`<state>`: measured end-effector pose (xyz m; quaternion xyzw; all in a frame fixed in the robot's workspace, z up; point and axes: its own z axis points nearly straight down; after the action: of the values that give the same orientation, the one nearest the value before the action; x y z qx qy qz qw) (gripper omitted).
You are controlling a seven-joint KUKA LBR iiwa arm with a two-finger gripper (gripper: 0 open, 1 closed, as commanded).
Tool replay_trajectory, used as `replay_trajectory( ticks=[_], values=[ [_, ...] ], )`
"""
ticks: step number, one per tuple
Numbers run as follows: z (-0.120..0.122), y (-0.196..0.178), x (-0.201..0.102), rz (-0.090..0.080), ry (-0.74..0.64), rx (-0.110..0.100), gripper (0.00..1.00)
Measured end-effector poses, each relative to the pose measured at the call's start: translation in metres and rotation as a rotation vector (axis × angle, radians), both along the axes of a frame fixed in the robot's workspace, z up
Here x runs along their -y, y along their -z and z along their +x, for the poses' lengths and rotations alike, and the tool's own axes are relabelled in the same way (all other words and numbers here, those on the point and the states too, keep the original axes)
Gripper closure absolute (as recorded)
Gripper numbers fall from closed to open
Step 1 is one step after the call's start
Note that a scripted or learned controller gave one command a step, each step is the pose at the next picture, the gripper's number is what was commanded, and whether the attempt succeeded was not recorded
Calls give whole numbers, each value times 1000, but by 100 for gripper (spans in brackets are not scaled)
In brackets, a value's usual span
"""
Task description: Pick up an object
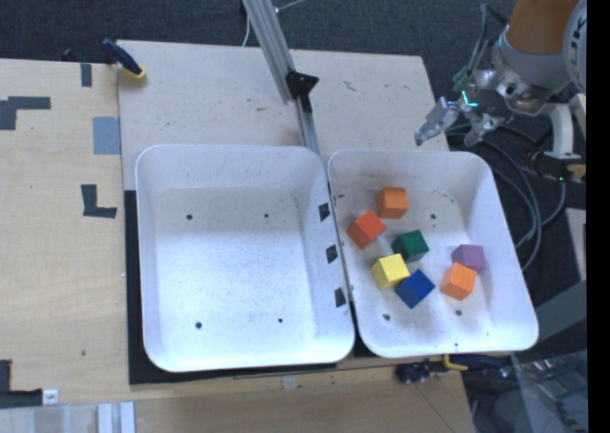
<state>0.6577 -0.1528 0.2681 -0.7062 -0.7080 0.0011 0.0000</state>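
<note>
Blocks (412, 255) well below hand (437, 124)

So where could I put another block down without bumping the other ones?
The left bin has a wide bare floor, wall to wall. In the right bin, bare strips run along the far wall and the near wall. Its middle is crowded: the yellow block, blue block and green block sit close together, orange ones around them.

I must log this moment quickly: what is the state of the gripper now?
Gripper: open or shut cannot be told; it hangs above the right bin's far rim, nothing seen between its fingers.
</note>
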Motion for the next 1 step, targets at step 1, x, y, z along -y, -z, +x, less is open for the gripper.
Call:
replay_trajectory(
  ticks=[1],
  values=[
    [7, 58, -7, 1, 0, -5, 0]
  ],
)
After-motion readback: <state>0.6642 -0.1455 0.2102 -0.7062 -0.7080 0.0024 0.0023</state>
